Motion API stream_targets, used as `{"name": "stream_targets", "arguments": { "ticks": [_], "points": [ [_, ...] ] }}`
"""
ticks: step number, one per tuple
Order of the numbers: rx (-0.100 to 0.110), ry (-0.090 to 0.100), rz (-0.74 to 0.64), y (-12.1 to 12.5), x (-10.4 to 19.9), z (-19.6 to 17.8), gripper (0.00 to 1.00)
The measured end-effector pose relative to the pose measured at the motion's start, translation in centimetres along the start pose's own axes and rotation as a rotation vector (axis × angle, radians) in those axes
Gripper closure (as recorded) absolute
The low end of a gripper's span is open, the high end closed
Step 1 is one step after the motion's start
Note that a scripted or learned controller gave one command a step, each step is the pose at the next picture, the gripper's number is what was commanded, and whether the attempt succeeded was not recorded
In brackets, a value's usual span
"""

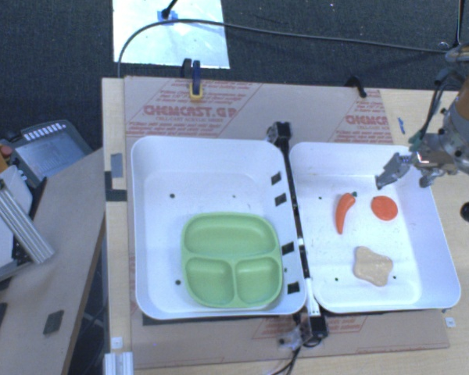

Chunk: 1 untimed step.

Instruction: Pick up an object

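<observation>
In the right bin (430, 291) lie three items: an orange carrot-shaped piece (343, 210), a round red-orange disc (384, 208), and a tan lumpy piece (372, 266) nearer the front. My gripper (410, 171) hangs over the bin's far right part, above and to the right of the disc, apart from all three. Its two grey fingers are spread, with nothing between them.
The left bin (152, 170) holds a green three-compartment plate (233, 259). A black divider strip (291, 209) runs between the bins. A yellow clamp (195, 80) sits at the board's far edge. A grey device (47, 151) and a metal rail (12, 217) are at the left.
</observation>
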State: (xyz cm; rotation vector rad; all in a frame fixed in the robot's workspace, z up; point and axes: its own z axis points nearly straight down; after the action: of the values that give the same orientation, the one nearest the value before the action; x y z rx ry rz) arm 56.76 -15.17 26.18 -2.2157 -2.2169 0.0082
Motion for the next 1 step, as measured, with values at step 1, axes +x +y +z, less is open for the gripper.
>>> {"name": "stream_targets", "arguments": {
  "ticks": [1],
  "points": [
    [-0.010, -0.002, -0.003, 0.19, 0.03, -0.57, 0.00]
  ]
}}
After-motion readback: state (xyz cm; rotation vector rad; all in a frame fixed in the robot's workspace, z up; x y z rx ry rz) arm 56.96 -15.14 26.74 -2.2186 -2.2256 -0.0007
